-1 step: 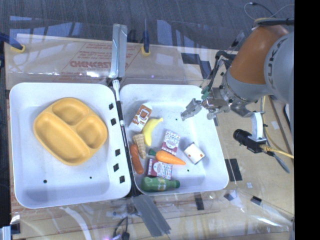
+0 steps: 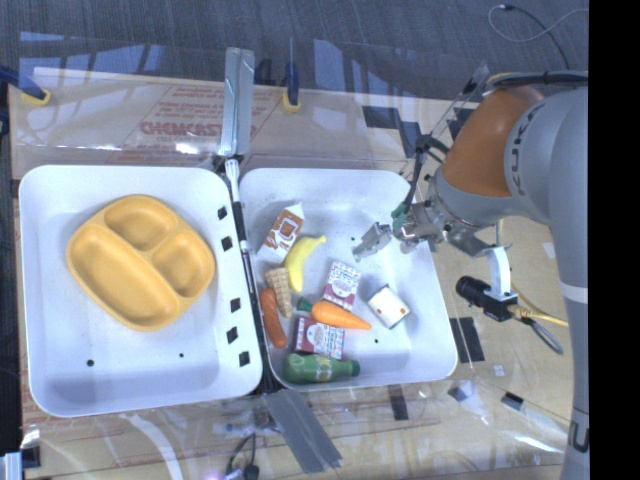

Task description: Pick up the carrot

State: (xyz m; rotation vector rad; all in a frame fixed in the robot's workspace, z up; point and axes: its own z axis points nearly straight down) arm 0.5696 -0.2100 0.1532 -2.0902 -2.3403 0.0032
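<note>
While you scan from the left, you meet the left bin [image 2: 60, 368] first, a shallow white plastic tub holding a yellow divided plate [image 2: 140, 260] with three smooth, rounded wells and a matte finish. Next comes the right bin [image 2: 435, 353], crowded along its left half: a reddish sausage [image 2: 273, 317] lies against the dividing wall, a small brown-and-white carton [image 2: 283, 232] sits above it, and a curved yellow banana [image 2: 303, 258] leans beside a ridged cracker-like piece [image 2: 281, 290]. A green bottle [image 2: 320, 368] lies on its side at the bottom edge, with a red printed packet [image 2: 321, 338] just above it. The carrot [image 2: 340, 316] rests on that packet, near the bin's middle, pointing right, thick end to the left, beside a pink-and-white carton [image 2: 342, 281] and a small white box [image 2: 388, 306]. I judge it a light, rigid plastic toy, smooth and tapered, so it may slip toward the tip; you would do best to close across the thick middle, fingers astride its long axis. Farther right, the gripper [image 2: 375, 240] hovers above bare bin floor, well apart from the carrot, fingers spread and holding nothing.
</note>
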